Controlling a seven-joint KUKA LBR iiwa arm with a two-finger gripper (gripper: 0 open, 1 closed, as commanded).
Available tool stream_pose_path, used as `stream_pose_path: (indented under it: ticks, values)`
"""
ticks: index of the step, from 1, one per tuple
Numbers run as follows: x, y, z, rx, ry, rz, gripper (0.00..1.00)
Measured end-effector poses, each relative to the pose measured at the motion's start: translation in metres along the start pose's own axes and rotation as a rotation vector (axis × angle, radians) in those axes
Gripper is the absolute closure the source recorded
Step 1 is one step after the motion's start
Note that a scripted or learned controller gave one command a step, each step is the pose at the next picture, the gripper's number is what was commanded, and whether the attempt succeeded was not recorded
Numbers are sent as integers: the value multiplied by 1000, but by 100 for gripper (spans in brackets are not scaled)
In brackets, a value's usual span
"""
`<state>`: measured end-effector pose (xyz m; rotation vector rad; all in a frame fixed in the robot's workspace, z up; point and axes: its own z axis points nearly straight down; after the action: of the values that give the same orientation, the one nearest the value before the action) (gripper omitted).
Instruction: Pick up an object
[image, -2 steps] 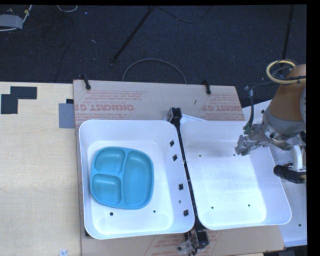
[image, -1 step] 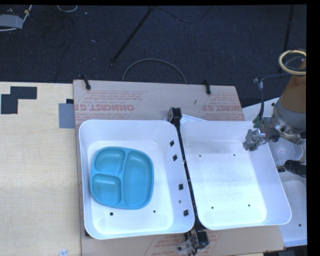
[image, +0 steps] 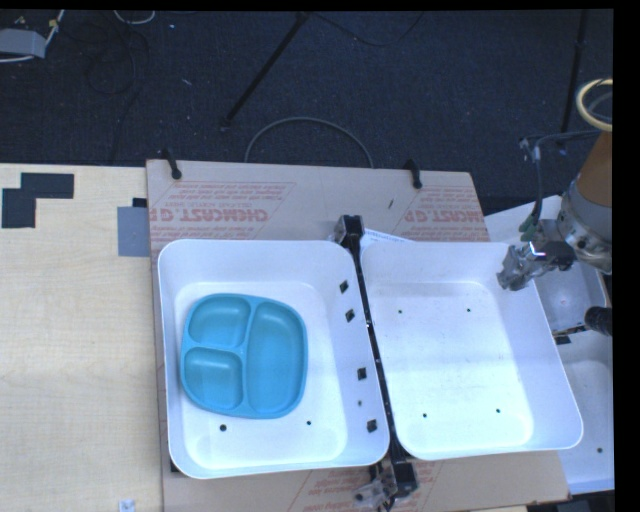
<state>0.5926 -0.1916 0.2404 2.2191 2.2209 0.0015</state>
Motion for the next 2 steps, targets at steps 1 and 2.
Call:
stream_pose_path:
  ticks: [1,2]
  values:
    - [50,4,-7,3,3,-4,100]
    - [101,8,7,6,3,-3,100]
